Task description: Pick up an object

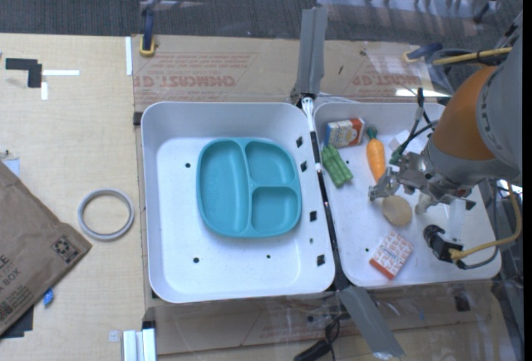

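Pick not yet done: the gripper [405,191] was down in the right bin [486,264], fingers apart, straddling the potato [398,210], which lay on the bin floor between carrot [376,158] and red box [391,254].

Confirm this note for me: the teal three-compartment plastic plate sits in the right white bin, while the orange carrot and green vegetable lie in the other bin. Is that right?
Not quite. The camera view shows the teal three-compartment plastic plate in the left white bin, not the right. The orange carrot and green vegetable do lie in the other bin, the right one.
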{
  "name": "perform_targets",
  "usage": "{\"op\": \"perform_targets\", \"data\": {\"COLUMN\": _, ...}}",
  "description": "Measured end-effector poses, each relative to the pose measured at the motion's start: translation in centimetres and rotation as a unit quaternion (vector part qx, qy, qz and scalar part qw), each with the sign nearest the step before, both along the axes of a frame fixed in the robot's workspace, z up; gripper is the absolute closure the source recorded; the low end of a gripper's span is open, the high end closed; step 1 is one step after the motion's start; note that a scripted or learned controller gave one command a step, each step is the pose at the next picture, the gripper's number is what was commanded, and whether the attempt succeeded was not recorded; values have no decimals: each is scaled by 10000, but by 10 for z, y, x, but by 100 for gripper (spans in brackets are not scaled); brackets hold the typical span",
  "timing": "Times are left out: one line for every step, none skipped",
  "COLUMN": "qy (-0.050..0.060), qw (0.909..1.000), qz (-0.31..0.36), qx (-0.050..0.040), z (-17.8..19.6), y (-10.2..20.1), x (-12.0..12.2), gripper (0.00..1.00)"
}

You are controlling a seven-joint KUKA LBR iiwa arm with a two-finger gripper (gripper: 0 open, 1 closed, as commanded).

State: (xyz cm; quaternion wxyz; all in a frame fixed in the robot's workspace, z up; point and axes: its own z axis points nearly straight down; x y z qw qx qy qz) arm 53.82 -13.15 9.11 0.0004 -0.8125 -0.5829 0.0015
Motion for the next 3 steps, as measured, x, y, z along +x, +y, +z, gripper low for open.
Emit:
{"op": "perform_targets", "data": {"qy": -5, "qw": 9995, "qz": 301, "qx": -4, "z": 1, "y": 15, "x": 81, "gripper": 0}}
{"op": "perform_targets", "data": {"qy": 4, "qw": 9995, "qz": 324, "qx": -13, "z": 10, "y": 15, "x": 81, "gripper": 100}}
{"op": "perform_targets", "data": {"qy": -8, "qw": 9969, "qz": 790, "qx": -5, "z": 106, "y": 63, "x": 111, "gripper": 100}}
